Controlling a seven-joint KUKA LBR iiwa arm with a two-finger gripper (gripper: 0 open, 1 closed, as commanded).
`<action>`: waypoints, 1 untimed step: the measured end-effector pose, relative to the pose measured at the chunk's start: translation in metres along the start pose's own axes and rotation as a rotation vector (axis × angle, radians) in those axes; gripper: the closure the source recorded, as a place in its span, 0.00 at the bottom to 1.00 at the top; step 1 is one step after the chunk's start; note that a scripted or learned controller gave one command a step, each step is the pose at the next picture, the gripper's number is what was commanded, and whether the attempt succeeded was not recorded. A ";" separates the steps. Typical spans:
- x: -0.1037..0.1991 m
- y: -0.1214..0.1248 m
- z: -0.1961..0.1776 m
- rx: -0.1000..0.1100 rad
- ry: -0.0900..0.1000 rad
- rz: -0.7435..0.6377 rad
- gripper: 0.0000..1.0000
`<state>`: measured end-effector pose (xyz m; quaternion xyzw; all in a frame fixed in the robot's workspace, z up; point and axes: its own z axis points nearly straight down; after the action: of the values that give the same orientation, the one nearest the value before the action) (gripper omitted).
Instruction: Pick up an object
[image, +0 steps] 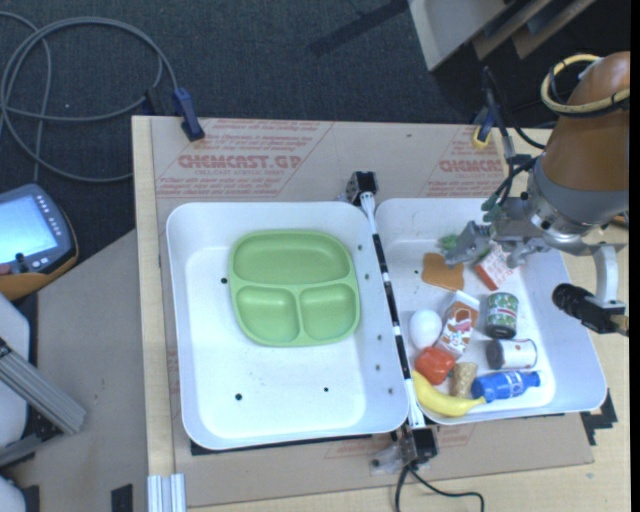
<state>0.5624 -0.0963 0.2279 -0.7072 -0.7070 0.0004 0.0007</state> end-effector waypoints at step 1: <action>-0.080 0.032 0.132 0.002 -0.001 0.001 0.00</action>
<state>0.5942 -0.1765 0.0961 -0.7077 -0.7065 0.0014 0.0011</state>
